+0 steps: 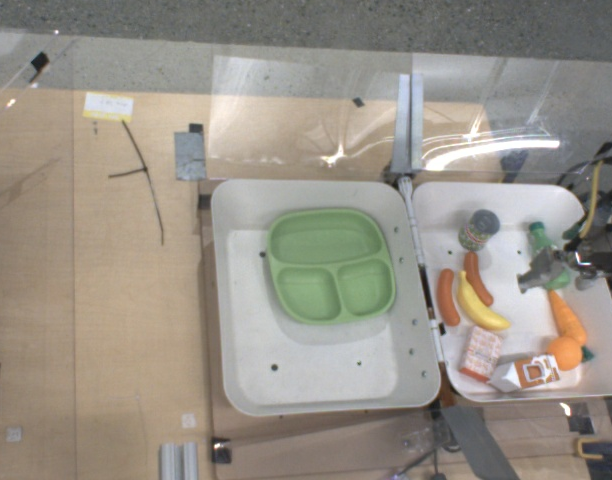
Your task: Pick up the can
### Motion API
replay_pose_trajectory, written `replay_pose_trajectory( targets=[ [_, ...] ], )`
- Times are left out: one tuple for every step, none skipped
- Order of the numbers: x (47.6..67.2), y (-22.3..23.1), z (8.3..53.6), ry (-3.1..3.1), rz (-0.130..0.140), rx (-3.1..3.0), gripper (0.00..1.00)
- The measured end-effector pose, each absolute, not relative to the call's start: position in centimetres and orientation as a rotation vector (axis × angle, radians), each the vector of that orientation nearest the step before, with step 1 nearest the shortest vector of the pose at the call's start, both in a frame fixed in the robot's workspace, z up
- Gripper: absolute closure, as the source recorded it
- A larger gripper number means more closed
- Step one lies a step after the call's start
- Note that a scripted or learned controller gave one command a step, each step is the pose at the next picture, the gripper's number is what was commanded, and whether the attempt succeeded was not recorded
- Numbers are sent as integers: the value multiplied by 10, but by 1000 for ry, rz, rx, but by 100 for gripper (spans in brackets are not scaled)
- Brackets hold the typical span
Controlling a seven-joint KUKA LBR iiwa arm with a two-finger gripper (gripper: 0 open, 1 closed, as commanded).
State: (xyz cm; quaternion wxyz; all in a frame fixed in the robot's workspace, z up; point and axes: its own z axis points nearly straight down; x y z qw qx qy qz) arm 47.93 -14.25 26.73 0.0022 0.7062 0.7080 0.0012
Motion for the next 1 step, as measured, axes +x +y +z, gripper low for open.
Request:
replay_pose_trajectory(
  targets=[
    [574, -129, 234, 2195, 3, 2244, 0]
  ],
)
